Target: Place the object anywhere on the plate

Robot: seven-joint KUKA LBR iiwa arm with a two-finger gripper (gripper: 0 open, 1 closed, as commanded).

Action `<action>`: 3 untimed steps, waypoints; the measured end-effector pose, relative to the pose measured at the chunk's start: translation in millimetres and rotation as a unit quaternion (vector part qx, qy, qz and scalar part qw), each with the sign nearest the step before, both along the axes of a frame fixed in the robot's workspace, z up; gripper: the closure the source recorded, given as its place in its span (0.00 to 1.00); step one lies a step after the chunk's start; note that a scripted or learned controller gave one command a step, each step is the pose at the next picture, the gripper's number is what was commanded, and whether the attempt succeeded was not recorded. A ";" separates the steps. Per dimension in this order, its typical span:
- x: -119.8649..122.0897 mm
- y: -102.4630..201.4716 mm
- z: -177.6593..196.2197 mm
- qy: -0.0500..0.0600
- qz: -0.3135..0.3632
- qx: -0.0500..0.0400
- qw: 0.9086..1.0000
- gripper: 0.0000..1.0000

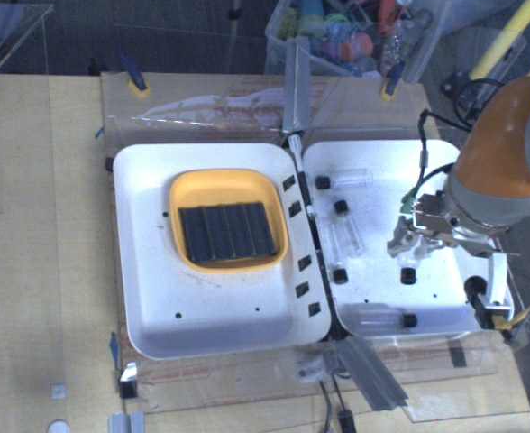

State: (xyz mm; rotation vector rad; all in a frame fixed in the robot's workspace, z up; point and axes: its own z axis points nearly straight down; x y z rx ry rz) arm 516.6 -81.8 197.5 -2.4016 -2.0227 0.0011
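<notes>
— Direction first: where does the plate lie from our claw?

— Off to the view's left, across the divider between the two bins. The claw hangs over the right bin; the yellow plate sits in the left bin, well apart from it.

— And the thing we are to carry?

— We judge it to be one of the clear tubes with black caps scattered in the right bin. The nearest tube lies just left of the claw, between it and the divider, its long axis running roughly up and down the view, cap at the far end. A small black cap sits just below the claw.

— Is the claw holding anything?

— We cannot tell. Its tip is a tangle of metal and wire against white, and whether it is wide, narrow or gripping is beyond us. We see no tube plainly in it.

— What else is hard to read?

— The tubes are see-through and nearly vanish against the bin floor; the front tube and the back tube show mostly by their caps. The arm covers the bin's right corner. And the plate already carries a dark ridged slab, leaving mainly rim bare.
</notes>
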 end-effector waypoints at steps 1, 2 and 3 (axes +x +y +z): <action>10.2 13.1 -13.8 0.001 0.117 0.001 0.993 1.00; 70.4 29.9 -13.2 -0.002 0.254 -0.001 0.967 1.00; 67.9 49.1 -13.0 -0.001 0.349 0.001 0.937 1.00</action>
